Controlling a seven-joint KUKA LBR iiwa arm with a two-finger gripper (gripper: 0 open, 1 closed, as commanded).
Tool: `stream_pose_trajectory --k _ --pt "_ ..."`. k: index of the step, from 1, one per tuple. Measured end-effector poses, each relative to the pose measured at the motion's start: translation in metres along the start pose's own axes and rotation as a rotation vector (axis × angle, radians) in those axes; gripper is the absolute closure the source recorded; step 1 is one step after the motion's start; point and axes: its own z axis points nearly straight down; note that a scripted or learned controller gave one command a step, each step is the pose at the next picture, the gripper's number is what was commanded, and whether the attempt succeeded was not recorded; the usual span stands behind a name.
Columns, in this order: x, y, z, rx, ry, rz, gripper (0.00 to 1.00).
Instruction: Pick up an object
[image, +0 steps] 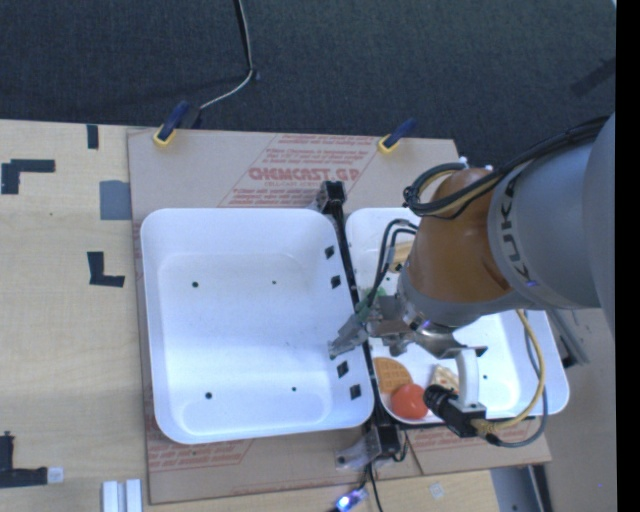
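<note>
The arm (520, 235) reaches in from the right and hangs low over the right bin (545, 395), its orange band covering most of that bin. The gripper (400, 335) sits near the divider between the two bins, and its state cannot be told. Just nearer lie a red ball (407, 401), a tan round object (392, 374) and a small pale object (444, 378). The left bin (160, 300) lies beside it.

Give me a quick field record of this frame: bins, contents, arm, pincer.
left bin: white, shallow, nothing seen inside
right bin: white, largely covered by the arm
visible contents: red ball and a round tan item at the near left corner of the right bin
arm: reaches in from the right, orange band over the right bin
pincer: low by the divider between bins
grasp: none visible
</note>
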Motion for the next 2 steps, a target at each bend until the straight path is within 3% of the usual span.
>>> stream_pose_trajectory --k 1,2 --pt "0.0214 0.0688 -0.1242 -0.034 -0.005 0.007 0.00" --pt "0.0198 0.0647 -0.1265 -0.017 -0.006 0.010 1.00"
